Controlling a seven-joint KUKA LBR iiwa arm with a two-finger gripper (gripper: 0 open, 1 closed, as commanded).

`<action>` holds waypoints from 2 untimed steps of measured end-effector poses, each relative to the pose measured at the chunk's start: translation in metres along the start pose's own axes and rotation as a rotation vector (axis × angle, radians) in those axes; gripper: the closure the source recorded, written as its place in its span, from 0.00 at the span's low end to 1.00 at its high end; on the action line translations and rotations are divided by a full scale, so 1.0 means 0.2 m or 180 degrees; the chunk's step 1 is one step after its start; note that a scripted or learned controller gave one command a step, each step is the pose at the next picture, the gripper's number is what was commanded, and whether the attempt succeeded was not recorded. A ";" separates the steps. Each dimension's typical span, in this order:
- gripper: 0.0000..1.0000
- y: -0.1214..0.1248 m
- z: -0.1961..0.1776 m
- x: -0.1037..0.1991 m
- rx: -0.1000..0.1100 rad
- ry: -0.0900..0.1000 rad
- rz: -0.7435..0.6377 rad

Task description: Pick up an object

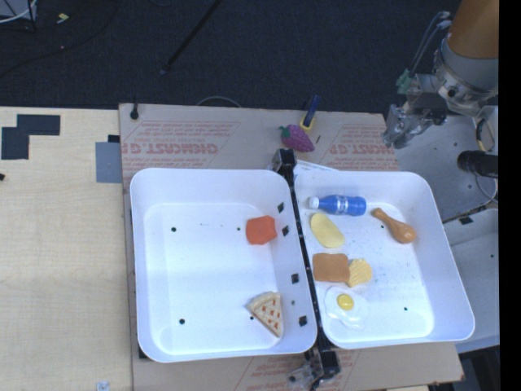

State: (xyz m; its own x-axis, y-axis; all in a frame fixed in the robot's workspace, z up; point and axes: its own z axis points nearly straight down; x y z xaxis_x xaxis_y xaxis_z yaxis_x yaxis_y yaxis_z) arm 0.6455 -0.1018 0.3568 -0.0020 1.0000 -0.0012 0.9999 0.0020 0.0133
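Hanging above the bench's far right corner, the gripper sits beyond the right bin, clear of everything in it; whether it is open or closed cannot be told at this angle. The right bin carries a blue bottle lying on its side, a drumstick near it, a yellow piece, a slice of toast touching a crinkled chip, and a fried egg toward the near wall. In the left bin rest an orange block and a waffle wedge. Purple grapes lie on the cardboard behind the bins.
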 end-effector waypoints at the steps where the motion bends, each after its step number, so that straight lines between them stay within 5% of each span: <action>1: 1.00 0.01 -0.71 0.33 -0.0009 0.0009 -0.0017; 2: 1.00 -0.02 0.17 0.34 0.0107 0.0009 0.0009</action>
State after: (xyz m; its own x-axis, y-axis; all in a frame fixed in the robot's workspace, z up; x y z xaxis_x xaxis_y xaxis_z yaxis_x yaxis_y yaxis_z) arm 0.6416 -0.0347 0.3230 0.0009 1.0000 0.0015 0.9998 -0.0009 -0.0202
